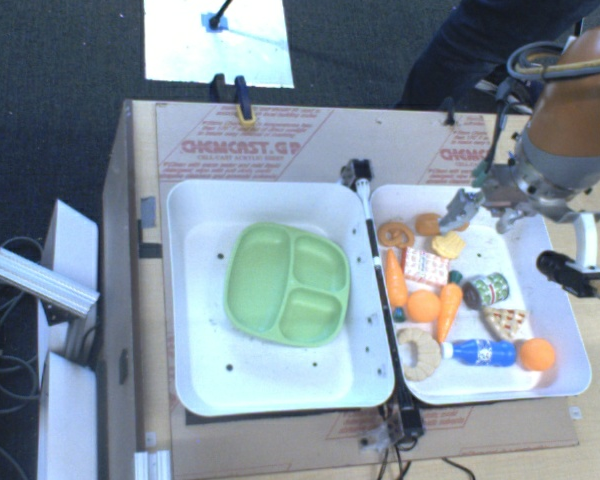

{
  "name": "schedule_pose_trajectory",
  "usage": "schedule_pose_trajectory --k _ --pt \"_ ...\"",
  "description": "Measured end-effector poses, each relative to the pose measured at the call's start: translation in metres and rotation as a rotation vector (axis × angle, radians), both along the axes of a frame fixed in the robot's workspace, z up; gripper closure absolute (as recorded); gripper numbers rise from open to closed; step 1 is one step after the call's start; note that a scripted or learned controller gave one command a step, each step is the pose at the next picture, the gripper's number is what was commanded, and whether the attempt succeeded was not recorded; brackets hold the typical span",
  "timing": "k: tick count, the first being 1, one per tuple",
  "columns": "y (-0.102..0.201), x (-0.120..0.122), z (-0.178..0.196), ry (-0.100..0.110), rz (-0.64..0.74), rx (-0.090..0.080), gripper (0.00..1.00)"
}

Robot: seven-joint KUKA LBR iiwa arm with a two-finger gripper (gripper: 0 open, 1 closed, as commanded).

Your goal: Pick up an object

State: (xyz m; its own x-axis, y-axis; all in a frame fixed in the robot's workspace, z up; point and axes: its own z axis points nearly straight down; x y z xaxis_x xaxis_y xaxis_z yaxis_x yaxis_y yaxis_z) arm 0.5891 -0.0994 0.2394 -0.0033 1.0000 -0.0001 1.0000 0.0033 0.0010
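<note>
Nearest the camera, a blue bottle (pixel 483 351) lies flat by an orange ball (pixel 536 354) in the right bin (pixel 570 313). It looks light, rigid, slippery; grasp across its middle. Gripper (pixel 459 211) hovers above the pretzel (pixel 396 235), its opening unclear.

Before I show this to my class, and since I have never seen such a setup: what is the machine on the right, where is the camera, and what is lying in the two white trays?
It is one picture, taken from a fixed camera above the bench, looking down at a slant. The grey and orange machine is a robot arm reaching in from the right. Its gripper hovers over the far end of the right bin; I see nothing between its fingers. That bin holds toy food: a pretzel, carrots, a small can, a blue bottle, an orange ball. The left bin holds a green divided plate.
</note>
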Motion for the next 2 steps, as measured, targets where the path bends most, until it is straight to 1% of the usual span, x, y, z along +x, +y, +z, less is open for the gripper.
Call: schedule_pose_trajectory --k 1,2 --pt "-0.034 -0.014 -0.103 0.002 -0.002 0.000 0.00" --pt "-0.024 -0.051 -0.155 0.001 -0.002 0.000 0.00"
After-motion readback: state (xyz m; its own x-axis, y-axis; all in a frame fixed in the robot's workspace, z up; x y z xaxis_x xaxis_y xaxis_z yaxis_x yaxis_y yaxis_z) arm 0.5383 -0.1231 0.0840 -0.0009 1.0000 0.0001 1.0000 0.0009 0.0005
